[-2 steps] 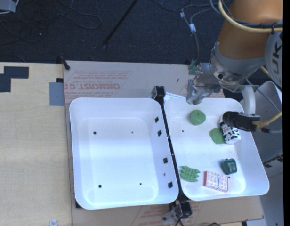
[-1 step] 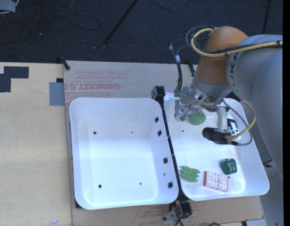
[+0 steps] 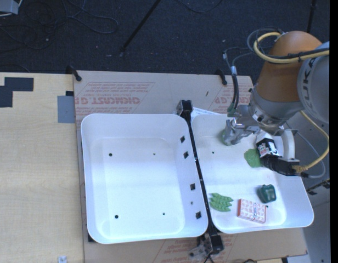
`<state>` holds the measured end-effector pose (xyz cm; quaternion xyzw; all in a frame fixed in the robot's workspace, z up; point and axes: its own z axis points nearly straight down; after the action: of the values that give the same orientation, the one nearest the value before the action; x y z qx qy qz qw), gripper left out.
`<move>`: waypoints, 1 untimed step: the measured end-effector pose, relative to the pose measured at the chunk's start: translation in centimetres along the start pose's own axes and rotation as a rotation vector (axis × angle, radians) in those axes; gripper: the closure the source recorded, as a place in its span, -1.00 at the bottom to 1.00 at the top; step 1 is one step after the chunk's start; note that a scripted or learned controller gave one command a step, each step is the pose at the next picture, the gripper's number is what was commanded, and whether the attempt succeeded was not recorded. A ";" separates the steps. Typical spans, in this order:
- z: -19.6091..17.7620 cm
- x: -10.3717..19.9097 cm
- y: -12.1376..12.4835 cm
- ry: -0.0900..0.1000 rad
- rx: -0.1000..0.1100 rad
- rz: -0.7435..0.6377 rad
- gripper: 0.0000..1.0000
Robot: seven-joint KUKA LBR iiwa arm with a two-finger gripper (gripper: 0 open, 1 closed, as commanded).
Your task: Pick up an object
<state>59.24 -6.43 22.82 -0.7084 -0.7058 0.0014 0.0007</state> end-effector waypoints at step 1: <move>-10.6 -0.4 -2.6 0.000 -0.011 -0.004 1.00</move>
<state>56.69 -6.86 33.43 -0.7069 -0.7073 -0.0026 -0.0034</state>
